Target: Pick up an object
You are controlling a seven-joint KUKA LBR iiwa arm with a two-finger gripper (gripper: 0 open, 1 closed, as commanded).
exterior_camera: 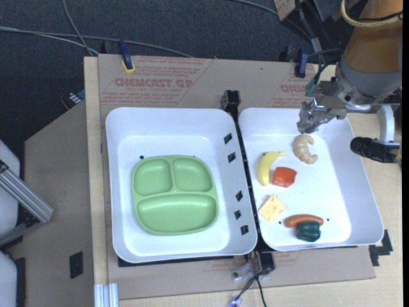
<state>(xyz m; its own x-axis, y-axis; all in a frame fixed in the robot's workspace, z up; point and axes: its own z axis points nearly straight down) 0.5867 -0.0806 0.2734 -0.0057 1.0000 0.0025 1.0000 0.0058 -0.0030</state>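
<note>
My gripper [310, 124] hangs over the back of the right bin [358, 190], just above a tan croissant [305, 149]. Nothing shows between its fingers. Left of the croissant lies a yellow banana [268, 165], with a red-orange pepper [284, 176] beside it. A yellow cheese wedge [272, 208] sits nearer the front. At the front of the bin lie a red sausage [303, 219] and a dark green piece [308, 231].
The left bin [121, 139] holds a green divided plate [174, 194]. A black divider with clips [239, 171] runs between the bins. Blue clamps [126, 57] hold the cardboard sheet at the back.
</note>
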